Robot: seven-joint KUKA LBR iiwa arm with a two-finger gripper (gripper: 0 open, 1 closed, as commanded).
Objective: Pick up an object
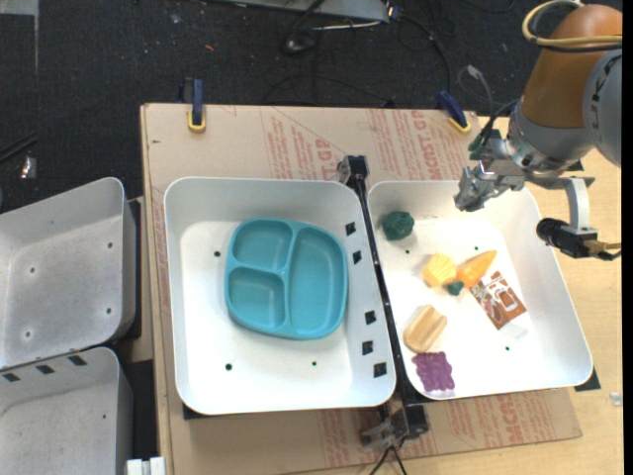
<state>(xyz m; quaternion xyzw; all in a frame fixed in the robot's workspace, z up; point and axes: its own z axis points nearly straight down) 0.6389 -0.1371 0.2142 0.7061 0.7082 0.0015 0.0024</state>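
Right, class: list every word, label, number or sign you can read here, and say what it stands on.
Red printing on the cardboard sheet, upside down: too broken to read for sure.
Brown-and-white packet in the right bin: markings too small to read.
Nothing else legible.

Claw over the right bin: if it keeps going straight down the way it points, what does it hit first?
Probably bare floor of the right bin near its back wall. The claw points down and slightly left; the dark green object lies further left, likely off that line, though depth is unclear.

One fixed camera high above the bench (257, 132), slanting down on both white bins (188, 265)
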